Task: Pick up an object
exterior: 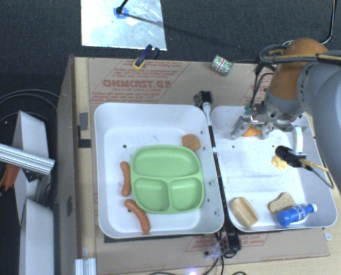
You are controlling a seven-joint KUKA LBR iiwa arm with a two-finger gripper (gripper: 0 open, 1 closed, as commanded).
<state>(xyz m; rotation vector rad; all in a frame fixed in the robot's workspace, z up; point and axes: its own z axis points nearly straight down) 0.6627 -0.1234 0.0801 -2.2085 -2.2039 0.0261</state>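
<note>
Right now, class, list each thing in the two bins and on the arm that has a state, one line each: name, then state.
green tray: flat, compartments bare
two sausages: lying beside the tray
blue bottle: on its side
bread roll: lying flat
gripper: low over an orange item, grasp unclear

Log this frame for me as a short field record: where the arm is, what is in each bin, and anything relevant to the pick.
arm position: grey arm with orange band reaching over the right white bin
tool: tool low at the bin's far end, over a small orange object
grasp state: cannot tell
right bin contents: blue plastic bottle, toast-shaped piece, tan bread roll, yellow item
left bin contents: green divided plate, two sausages, round brown piece
</note>
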